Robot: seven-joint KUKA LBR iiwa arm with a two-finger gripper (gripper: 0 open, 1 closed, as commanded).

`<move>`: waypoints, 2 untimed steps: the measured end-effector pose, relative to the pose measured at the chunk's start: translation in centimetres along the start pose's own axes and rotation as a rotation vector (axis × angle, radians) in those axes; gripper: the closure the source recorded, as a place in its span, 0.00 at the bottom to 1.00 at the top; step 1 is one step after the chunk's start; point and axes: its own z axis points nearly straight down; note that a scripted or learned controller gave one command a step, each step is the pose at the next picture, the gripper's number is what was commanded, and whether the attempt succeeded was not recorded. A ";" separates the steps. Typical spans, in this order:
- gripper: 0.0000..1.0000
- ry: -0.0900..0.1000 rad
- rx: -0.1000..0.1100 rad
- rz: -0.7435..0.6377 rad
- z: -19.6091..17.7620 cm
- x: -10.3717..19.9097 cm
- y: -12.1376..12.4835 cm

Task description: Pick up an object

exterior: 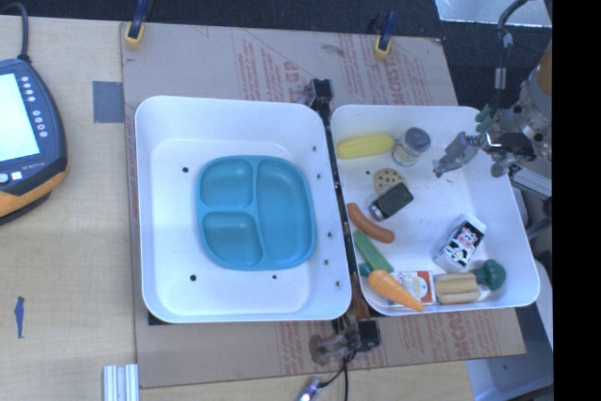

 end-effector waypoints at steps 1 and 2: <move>0.00 -0.001 0.003 -0.001 9.8 2.0 4.2; 0.00 -0.001 0.002 -0.001 17.3 3.8 3.7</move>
